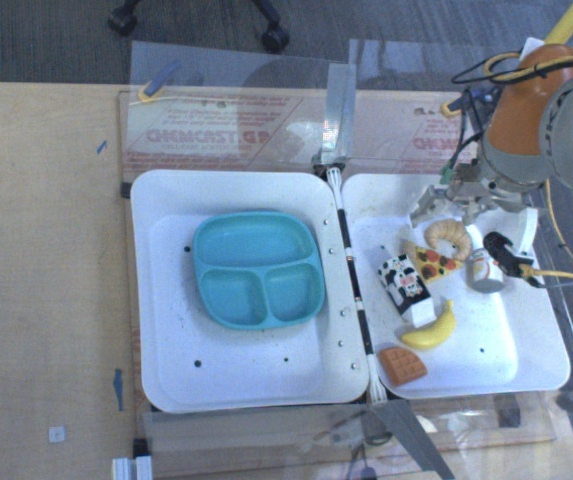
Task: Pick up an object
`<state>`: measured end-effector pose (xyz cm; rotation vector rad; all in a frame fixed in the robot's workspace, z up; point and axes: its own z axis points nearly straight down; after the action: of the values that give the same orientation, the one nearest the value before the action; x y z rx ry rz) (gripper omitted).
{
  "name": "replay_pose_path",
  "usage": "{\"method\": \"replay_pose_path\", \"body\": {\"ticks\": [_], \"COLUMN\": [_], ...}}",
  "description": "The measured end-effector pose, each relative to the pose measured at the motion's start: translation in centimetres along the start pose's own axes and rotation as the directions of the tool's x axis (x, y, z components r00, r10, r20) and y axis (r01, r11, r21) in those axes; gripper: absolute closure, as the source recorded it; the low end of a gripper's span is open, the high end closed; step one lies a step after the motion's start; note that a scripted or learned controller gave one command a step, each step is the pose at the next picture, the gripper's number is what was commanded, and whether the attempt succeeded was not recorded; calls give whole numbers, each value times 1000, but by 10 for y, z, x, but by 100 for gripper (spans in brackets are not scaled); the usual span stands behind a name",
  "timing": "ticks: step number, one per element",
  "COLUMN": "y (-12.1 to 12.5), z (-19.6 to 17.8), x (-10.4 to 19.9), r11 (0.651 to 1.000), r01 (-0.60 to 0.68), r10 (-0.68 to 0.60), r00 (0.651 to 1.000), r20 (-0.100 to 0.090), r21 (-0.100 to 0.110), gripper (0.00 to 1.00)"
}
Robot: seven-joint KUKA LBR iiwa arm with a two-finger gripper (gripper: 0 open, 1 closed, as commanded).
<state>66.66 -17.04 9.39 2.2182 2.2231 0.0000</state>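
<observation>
My gripper (454, 206) hangs over the back of the right bin (541, 368), its grey fingers spread open with nothing between them. Just in front of it lies a tan bagel-like ring (447, 236), close to the fingertips, and I cannot tell if they touch. A pizza slice toy (432, 263) lies against the ring. A black-and-white cow-patterned box (403, 281) sits to the left of it. A yellow banana (432, 330) and an orange waffle-like piece (402, 365) lie nearer the front. A small grey can (484, 272) rests right of the ring.
The left bin (161, 348) holds a teal divided plate (258, 270). A ridge (349, 288) divides the two bins. The arm with its orange band (521, 118) reaches in from the upper right. The right bin's front right floor is bare.
</observation>
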Motion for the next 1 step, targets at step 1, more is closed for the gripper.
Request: {"method": "replay_pose_path", "body": {"ticks": [1], "y": [-31], "z": [7], "x": [-30], "r11": [1000], "r01": [-2], "r10": [2], "r00": [1000], "r20": [-1], "r21": [-1], "gripper": [0]}}
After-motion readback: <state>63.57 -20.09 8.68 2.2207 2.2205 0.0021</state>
